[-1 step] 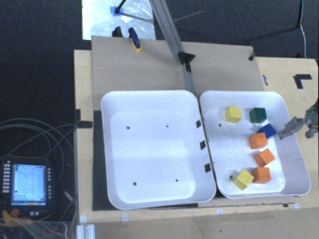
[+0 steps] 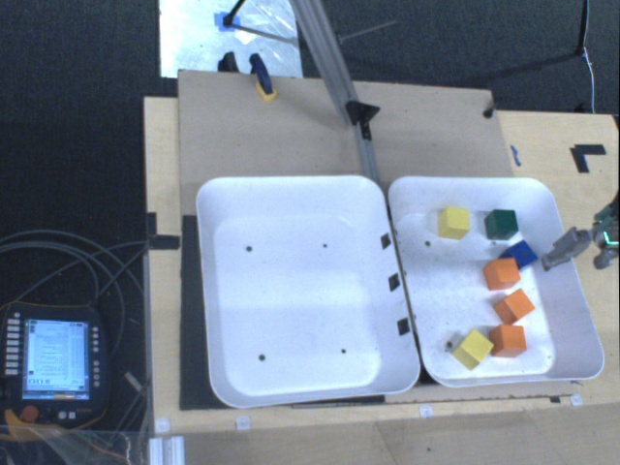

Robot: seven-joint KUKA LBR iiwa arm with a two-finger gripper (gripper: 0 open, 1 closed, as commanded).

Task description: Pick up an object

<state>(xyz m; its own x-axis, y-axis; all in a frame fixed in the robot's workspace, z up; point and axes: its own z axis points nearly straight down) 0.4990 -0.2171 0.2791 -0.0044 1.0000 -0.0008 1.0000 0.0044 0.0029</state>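
The right bin (image 2: 572, 356) holds several small blocks. A yellow block (image 2: 452, 222) and a dark green block (image 2: 501, 224) sit near its far side. A blue block (image 2: 521, 254) lies beside an orange block (image 2: 501, 273). Two more orange blocks (image 2: 515, 306) (image 2: 508, 340) and a second yellow block (image 2: 474, 348) lie toward the near side. My gripper (image 2: 564, 250) reaches in from the right edge, over the bin's right rim, just right of the blue block. Nothing shows in its grasp.
The left bin (image 2: 223, 260) stands beside the right one, their rims touching. A slanted grey pole (image 2: 325, 46) crosses the board behind the bins. A teach pendant (image 2: 53, 361) with cables lies at the lower left, off the bench.
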